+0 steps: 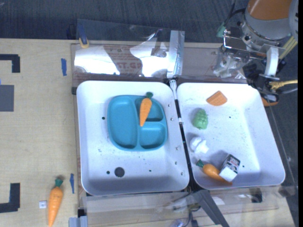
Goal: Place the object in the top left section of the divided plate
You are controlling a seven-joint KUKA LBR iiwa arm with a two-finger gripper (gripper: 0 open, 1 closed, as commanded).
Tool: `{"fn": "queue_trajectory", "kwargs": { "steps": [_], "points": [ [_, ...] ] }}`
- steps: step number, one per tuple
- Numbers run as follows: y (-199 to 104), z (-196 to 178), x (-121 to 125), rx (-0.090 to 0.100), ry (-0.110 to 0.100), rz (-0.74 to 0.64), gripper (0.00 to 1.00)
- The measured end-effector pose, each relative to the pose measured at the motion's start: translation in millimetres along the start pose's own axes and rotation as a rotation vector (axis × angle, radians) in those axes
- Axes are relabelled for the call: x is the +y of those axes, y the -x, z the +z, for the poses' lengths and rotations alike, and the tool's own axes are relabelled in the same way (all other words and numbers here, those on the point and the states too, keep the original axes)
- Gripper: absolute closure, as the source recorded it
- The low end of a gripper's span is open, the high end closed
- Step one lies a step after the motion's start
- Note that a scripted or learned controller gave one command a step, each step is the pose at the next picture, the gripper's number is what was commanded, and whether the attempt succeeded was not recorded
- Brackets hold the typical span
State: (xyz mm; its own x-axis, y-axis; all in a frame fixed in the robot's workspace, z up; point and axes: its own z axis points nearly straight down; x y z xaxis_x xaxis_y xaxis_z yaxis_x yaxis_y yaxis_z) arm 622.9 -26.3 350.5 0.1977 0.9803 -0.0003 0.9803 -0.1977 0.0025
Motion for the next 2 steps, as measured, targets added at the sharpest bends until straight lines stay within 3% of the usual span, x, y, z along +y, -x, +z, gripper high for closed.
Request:
{"fn": "queue_trajectory", "kwargs": {
  "steps": [1, 2],
  "points": [
    [15, 3, 48, -0.002, -0.006, 0.221, 1.00],
    [78, -25, 60, -0.003, -0.004, 0.428, 1.00]
  ]
}}
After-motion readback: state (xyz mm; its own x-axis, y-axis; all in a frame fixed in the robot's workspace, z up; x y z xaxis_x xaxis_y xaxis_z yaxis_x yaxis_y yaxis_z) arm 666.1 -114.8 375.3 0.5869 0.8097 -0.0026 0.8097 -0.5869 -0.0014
